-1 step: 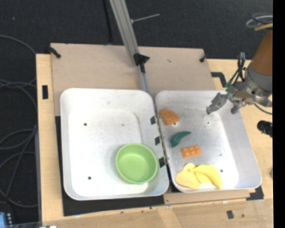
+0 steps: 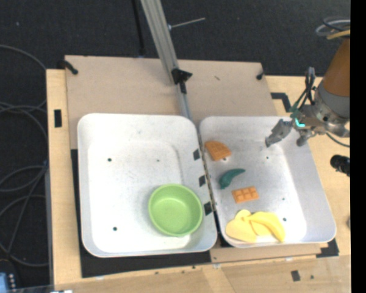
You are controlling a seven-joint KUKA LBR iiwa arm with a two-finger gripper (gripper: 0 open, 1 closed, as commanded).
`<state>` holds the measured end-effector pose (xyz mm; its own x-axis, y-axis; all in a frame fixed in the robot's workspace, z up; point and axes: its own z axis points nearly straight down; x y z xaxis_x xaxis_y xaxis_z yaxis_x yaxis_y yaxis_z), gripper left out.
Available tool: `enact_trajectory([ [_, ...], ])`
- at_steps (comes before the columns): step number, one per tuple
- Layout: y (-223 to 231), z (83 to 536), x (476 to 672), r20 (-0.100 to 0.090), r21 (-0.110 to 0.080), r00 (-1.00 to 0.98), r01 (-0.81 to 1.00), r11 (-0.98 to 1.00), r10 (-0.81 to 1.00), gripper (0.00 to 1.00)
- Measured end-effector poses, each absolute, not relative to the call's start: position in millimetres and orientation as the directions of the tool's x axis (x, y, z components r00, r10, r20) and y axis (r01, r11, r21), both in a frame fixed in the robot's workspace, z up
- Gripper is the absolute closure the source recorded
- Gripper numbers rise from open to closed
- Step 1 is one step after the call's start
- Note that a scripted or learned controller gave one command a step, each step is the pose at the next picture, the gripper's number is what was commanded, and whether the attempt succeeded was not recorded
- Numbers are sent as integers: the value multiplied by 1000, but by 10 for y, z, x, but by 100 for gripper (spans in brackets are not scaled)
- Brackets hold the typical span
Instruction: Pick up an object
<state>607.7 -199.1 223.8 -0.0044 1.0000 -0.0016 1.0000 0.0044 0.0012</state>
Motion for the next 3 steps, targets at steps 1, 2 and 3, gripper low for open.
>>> enact_trajectory([
  [1, -2016, 1816, 6049, -2, -3, 0, 1000, 0, 1000, 0],
  [2, -2020, 1374, 6105, -2, -3, -1, 1000, 1, 1000, 0],
  [3, -2032, 989, 6098, -2, -2, 2, 1000, -2, 1000, 0],
])
